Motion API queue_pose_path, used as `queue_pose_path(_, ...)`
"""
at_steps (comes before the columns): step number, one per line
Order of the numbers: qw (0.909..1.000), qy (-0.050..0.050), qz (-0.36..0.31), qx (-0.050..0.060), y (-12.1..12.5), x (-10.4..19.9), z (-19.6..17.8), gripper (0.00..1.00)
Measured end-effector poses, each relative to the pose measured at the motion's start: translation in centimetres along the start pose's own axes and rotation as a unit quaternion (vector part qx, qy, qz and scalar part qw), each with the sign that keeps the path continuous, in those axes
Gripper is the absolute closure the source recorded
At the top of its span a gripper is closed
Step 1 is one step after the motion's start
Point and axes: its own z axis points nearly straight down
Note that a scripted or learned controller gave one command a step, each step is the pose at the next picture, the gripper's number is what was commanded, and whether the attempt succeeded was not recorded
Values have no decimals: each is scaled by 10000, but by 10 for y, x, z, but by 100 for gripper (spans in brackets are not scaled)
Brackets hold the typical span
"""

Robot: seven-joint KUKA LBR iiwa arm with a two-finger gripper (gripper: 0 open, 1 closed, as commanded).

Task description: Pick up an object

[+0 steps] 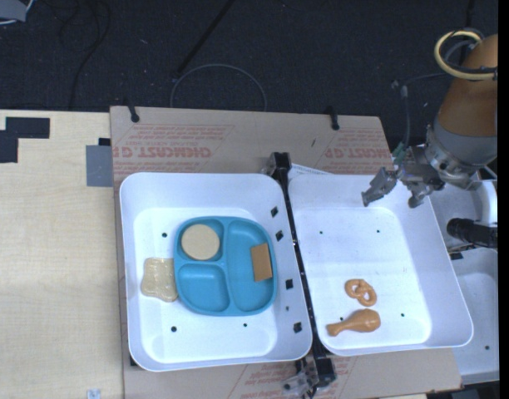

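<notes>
Gripper (397,188) hovering spread open over the right bin's (437,260) far edge.
I'm seeing nothing between its fingers; the pretzel (361,290) and drumstick (354,324) are lying near the bin's front (blue tray (213,293) sitting in the left bin (146,223)).

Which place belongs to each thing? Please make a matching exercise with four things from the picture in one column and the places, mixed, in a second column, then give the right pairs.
Things:
1. round cracker
2. pretzel
3. pale toast-shaped piece
4. tool

Places:
A. on the left bin's floor, against the blue tray's left edge
B. over the right bin's far rim
C. in the tray's upper left compartment
D. on the right bin's floor, just above the drumstick

Pairs: 1-C, 2-D, 3-A, 4-B
</notes>
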Motion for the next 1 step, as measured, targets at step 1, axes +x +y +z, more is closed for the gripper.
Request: queue_pose_path(1,10000,-11,-7,-61,2,0,-7,0)
